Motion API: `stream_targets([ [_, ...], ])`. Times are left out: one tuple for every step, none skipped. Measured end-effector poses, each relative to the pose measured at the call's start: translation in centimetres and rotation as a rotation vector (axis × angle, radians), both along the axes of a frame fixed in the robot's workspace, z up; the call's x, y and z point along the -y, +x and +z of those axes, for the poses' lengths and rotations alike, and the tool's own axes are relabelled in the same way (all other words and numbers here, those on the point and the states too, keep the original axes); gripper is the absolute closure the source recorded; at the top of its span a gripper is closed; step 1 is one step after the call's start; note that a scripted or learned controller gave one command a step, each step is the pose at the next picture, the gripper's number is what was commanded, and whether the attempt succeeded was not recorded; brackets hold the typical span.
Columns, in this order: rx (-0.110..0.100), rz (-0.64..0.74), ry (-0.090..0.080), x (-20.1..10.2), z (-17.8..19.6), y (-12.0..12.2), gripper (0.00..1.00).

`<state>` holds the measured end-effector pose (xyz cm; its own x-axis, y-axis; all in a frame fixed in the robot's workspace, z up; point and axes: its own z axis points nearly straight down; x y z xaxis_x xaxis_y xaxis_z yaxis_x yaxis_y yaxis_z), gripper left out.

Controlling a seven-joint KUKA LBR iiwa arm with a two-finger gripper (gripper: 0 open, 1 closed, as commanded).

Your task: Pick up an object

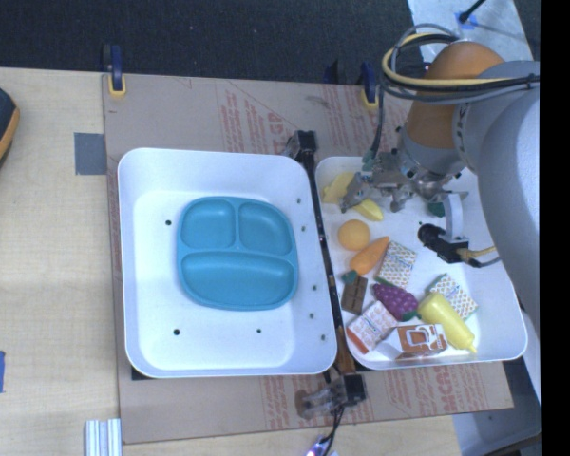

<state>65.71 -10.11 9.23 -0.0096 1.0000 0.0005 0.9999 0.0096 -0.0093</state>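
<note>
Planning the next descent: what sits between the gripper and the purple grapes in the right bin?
In the camera view, an orange ball, a carrot and a patterned packet lie between the gripper and the purple grapes.

Plastic, wood and cardboard, as I saw them.
The white bins looked smooth glossy plastic, the blue tray matt plastic; the bench showed pale wood grain under brown cardboard.

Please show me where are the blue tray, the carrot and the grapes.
Blue tray (pixel 236 255), camera view, on the wide lower compartment.
Carrot (pixel 370 254), camera view, on the middle of its orange body.
Grapes (pixel 395 299), camera view, on the middle of the purple bunch.
</note>
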Motion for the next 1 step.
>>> stream_targets([
  [0.011,-0.002,0.001,-3.71,10.59,-4.25,0.00],
])
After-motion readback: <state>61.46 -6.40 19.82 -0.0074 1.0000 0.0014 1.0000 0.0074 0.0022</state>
